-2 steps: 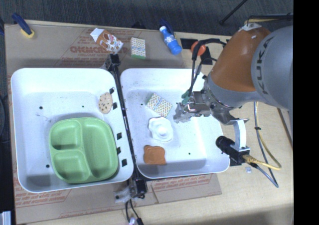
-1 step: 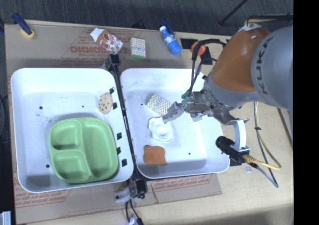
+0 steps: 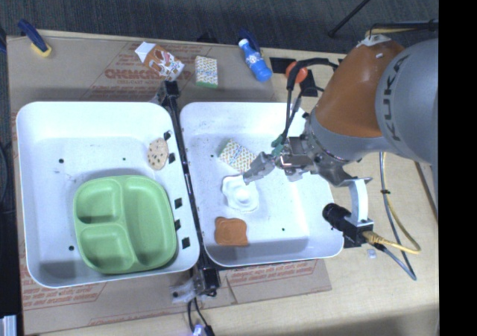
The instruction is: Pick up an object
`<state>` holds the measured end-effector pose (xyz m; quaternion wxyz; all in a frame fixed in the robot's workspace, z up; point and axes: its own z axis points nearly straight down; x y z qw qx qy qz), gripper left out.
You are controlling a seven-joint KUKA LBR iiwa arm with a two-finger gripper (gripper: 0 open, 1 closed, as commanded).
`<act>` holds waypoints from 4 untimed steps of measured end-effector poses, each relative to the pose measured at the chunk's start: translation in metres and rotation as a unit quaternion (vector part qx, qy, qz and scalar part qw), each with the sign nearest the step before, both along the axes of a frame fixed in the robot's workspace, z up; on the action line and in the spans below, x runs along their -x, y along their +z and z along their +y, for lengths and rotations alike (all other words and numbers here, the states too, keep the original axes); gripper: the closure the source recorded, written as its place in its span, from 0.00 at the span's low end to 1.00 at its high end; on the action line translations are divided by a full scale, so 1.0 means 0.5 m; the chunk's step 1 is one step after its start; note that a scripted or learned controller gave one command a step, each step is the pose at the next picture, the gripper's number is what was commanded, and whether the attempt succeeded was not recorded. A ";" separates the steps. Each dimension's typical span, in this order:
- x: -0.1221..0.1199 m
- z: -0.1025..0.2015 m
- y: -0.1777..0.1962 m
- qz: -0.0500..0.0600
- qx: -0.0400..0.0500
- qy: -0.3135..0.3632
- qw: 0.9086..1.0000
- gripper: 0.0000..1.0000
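Observation:
My gripper [image 3: 256, 169] hangs over the middle of the right bin [image 3: 298, 241], reaching in from the right. Its tip is just above and to the right of a small white cup-like object [image 3: 241, 194] on the bin floor. A checkered packet [image 3: 236, 154] lies just left of the tip, close to it. A brown toast-shaped piece [image 3: 231, 232] rests nearer the front wall. I cannot make out anything held in the gripper.
The left bin [image 3: 45, 122] holds a green divided plate [image 3: 123, 223] and a cookie [image 3: 156, 153] by the dividing wall. Behind the bins lie a snack bag [image 3: 160, 61], a small packet [image 3: 206, 71] and a blue clamp [image 3: 256, 59]. A cable [image 3: 402, 234] trails at the right.

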<state>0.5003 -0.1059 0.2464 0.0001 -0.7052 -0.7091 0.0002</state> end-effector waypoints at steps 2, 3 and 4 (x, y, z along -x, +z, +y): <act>0.049 -0.032 -0.097 0.002 0.000 0.000 1.000 0.00; -0.037 -0.015 -0.311 0.002 -0.001 0.002 1.000 0.00; 0.050 0.029 -0.311 0.003 -0.001 0.000 1.000 0.00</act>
